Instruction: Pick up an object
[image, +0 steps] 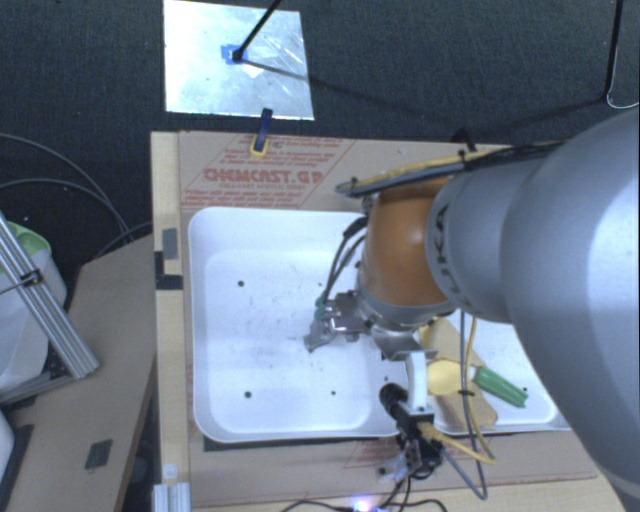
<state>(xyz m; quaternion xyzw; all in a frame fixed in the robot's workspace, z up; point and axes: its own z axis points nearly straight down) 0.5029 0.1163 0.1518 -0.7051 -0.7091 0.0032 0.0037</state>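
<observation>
My gripper (322, 330) hangs over the left white bin (230, 300), near its right side and low above the floor. The grey arm with its orange band (400, 250) reaches in from the right and covers most of the right bin (545, 415). In the uncovered part of the right bin lie a green stick-shaped object (502, 387), a yellow object (448, 376) and a tan wooden piece (476, 408). These lie to the right of the gripper, past the wall between the bins. I see nothing held at the gripper.
A cardboard sheet (265, 170) with red print lies under the bins. Beyond it a shiny metal plate (238, 60) lies on the dark floor. Cables (425, 450) dangle at the front edge. An aluminium frame (40, 310) stands at the left.
</observation>
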